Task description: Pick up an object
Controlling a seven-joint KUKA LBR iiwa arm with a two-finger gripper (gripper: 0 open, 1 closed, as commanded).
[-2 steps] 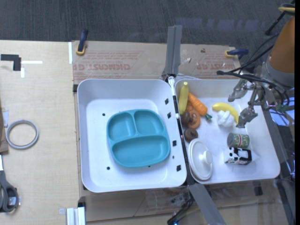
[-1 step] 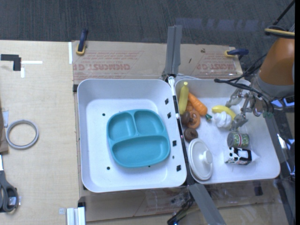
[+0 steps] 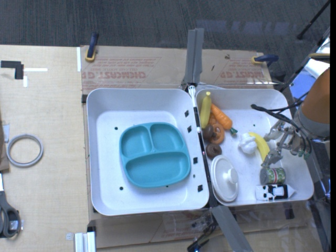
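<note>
Wide pale wooden bench (image 3: 42, 203) under everything, dark carpet beyond its far edge, brown cardboard (image 3: 157, 70) clamped beneath the bins; left bin (image 3: 100, 193) carries a blue divided plate (image 3: 155, 154) lying flat at its middle; right bin (image 3: 247, 96) is the busy one, and here is the arm (image 3: 320, 106), orange band showing, reaching in from the right; the gripper (image 3: 274, 152) hangs over the bin's right half, fingers spread apart with nothing between them; just beside them lies the yellow banana (image 3: 260, 144), long axis running from upper left to lower right; a green can (image 3: 273, 174) sits just below the gripper; white lid (image 3: 226, 178) at the near left; along the left wall a corn cob (image 3: 205, 108) and carrot (image 3: 221, 118); two brown doughnuts (image 3: 213, 135) below those; roll of tape (image 3: 23, 149) on the bench, far left.
</note>
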